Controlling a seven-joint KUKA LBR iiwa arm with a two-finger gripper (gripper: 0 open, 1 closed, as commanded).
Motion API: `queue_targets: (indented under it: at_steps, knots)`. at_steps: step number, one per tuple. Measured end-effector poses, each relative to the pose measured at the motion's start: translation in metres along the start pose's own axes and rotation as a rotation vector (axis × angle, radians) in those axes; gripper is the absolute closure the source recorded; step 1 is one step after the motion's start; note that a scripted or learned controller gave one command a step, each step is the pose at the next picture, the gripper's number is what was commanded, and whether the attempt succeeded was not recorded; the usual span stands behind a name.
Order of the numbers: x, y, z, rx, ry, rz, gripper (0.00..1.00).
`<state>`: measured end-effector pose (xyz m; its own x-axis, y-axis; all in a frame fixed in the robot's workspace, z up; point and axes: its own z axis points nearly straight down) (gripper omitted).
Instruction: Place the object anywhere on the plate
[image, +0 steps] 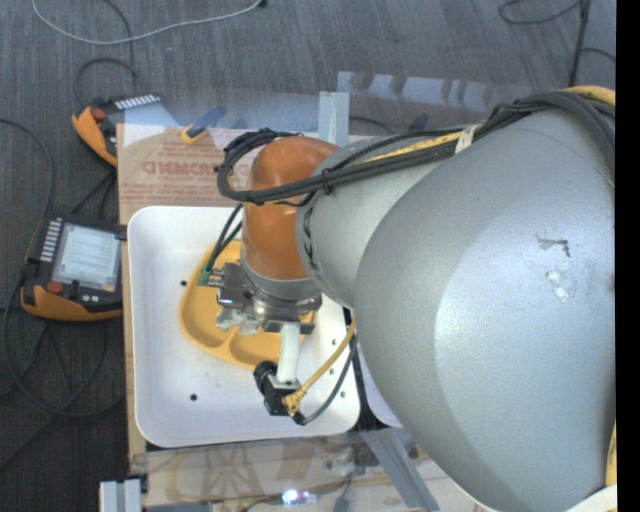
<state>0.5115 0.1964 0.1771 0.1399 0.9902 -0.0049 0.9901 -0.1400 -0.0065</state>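
Note:
A yellow plate (203, 325) lies in the left white bin (170, 400), mostly covered by the arm. My gripper (246, 320) hangs low over the middle of the plate, below the orange wrist band (280, 215). A small green object (208, 268) peeks out at the plate's upper left edge, beside the wrist. The wrist hides whatever lies directly under the gripper.
The big grey arm body (480, 300) covers the right half of the view and the right bin. A black cable with a yellow wire (285, 395) dangles over the bin's lower right. A teach pendant (75, 265) lies on the floor at left. Cardboard (170, 175) sits behind the bin.

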Motion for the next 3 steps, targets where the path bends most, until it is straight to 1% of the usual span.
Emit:
queue_targets:
  at_steps: [1, 2, 3]
  knots:
    - [-0.091, 0.017, -0.015, -0.002, -0.001, 0.239, 1.00]
    - [-0.085, 0.070, -0.062, -0.003, -0.002, 0.300, 1.00]
    - [-0.010, 0.094, -0.011, -0.002, 0.000, -0.497, 1.00]
